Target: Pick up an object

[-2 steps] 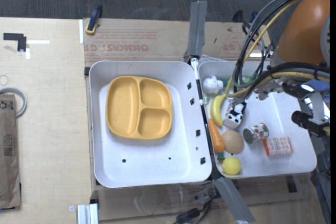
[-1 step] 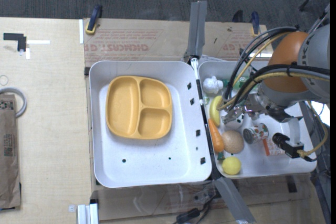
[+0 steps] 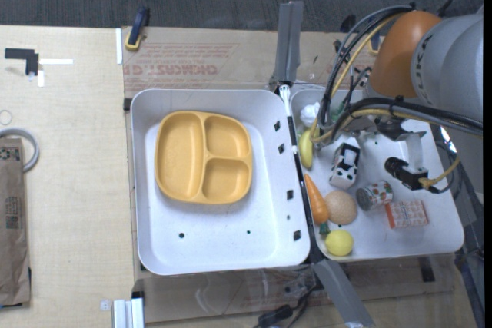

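On the pale wooden bench (image 3: pixel 69 165), the right shallow white bin (image 3: pixel 438 242) holds a black-and-white toy cow (image 3: pixel 345 166), an orange carrot (image 3: pixel 316 200) and a yellow lemon (image 3: pixel 339 243). The gripper (image 3: pixel 384 136) hangs over this bin; whether it is open or closed, I cannot tell. The left white bin (image 3: pixel 215 242) holds a yellow divided plate (image 3: pixel 204 157).

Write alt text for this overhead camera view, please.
A grey and orange robot arm reaches over the right bin, which holds a carrot, a lemon and other small items. The left bin holds a yellow divided plate.
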`<control>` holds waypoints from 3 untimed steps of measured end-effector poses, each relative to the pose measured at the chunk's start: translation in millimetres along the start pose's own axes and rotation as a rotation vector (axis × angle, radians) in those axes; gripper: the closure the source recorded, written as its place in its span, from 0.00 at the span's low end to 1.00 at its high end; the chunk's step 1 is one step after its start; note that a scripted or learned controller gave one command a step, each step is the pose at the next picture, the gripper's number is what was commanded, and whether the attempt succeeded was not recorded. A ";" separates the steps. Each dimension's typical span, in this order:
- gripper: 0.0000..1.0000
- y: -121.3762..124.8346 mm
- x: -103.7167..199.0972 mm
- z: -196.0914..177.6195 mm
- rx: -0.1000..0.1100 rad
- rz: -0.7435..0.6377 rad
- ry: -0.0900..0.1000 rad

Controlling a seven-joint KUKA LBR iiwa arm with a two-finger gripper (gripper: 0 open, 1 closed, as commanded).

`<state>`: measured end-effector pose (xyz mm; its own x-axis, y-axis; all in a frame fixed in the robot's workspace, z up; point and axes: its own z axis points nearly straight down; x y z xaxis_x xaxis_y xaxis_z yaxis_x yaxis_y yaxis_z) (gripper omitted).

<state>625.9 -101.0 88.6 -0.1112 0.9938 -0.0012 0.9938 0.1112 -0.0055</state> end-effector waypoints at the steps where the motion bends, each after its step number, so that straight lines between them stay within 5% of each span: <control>1: 0.00 -64.5 -41.5 -56.2 0.001 -0.096 0.001; 2: 0.00 -58.9 -7.6 -1.1 -0.001 -0.223 0.001; 3: 0.00 7.1 -17.7 2.1 0.009 -0.183 0.003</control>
